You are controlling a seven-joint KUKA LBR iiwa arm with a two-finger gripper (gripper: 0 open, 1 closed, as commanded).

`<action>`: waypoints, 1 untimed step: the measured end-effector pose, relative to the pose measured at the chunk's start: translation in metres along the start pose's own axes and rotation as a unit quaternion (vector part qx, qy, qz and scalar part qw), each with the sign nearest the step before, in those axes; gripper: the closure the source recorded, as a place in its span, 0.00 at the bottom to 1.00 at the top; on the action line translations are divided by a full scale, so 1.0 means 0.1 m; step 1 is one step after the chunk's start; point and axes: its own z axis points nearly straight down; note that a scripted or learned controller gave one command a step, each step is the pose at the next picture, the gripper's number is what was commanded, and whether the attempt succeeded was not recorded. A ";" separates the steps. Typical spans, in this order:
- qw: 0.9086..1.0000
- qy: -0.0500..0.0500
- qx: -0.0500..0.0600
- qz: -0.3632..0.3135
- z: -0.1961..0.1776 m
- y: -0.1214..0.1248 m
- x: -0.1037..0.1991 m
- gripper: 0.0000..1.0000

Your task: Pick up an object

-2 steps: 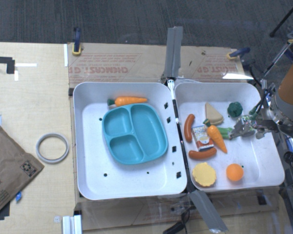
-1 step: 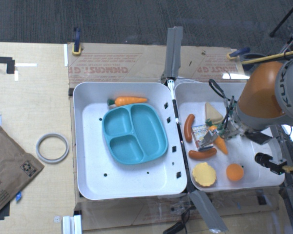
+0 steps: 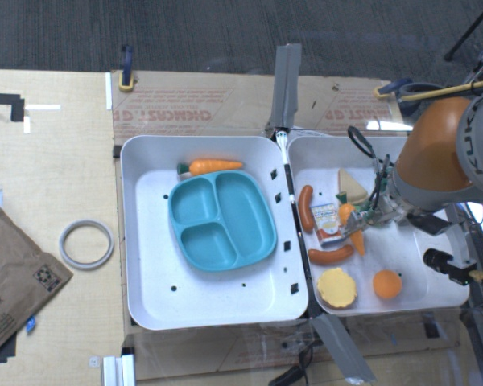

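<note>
My gripper [image 3: 361,222] hangs low over the middle of the right bin [image 3: 423,296], on the grey arm with its orange band [image 3: 439,147]. Just under and beside it lie a small packet [image 3: 326,218], a small orange piece [image 3: 346,212] and a red sausage [image 3: 330,255]. A second sausage [image 3: 307,206] lies along the bin's left wall. A pale cheese wedge [image 3: 352,185] sits behind the gripper. A round yellow bun [image 3: 336,288] and an orange [image 3: 386,284] rest near the front. Nothing is visibly lifted.
The left bin [image 3: 145,296] holds a blue divided plate [image 3: 223,219] and a carrot [image 3: 216,166] behind it. On the bench to the left lie a tape ring [image 3: 86,243] and a cardboard box [image 3: 12,284]. A grey divider post [image 3: 286,87] stands behind the bins.
</note>
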 end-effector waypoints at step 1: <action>0.998 0.002 0.004 0.063 -0.85 -0.20 0.35 1.00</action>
